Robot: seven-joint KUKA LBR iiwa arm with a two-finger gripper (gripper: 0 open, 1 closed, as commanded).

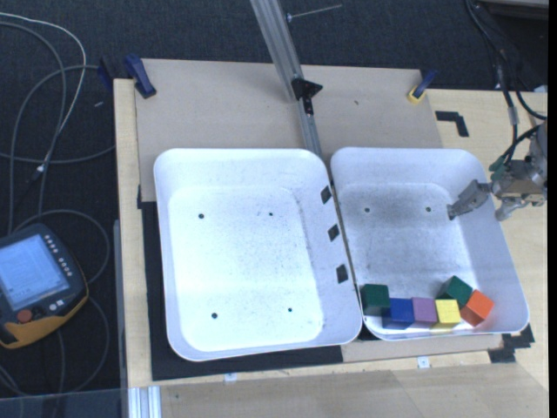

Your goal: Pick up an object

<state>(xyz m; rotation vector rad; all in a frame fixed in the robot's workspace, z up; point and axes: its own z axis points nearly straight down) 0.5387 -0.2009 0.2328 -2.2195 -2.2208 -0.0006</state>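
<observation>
Dark carpet surrounded the bench [218, 103], with cables and a teach pendant [35, 281] at nine o'clock. I saw the gripper [487, 200] at three o'clock over the right bin [409, 168], its fingers spread apart and holding nothing. Blocks sat crowded along that bin's near wall at five o'clock: dark green [375, 298], blue [401, 311], purple [424, 309], yellow [446, 311], orange [478, 306], another green [456, 287]. Clips [333, 232] joined it to the left bin [235, 251].

Evenly lit from above, bright on the white bins [244, 168]. Soft shadows only, no harsh glare. Slightly grainy, mildly soft throughout.
</observation>
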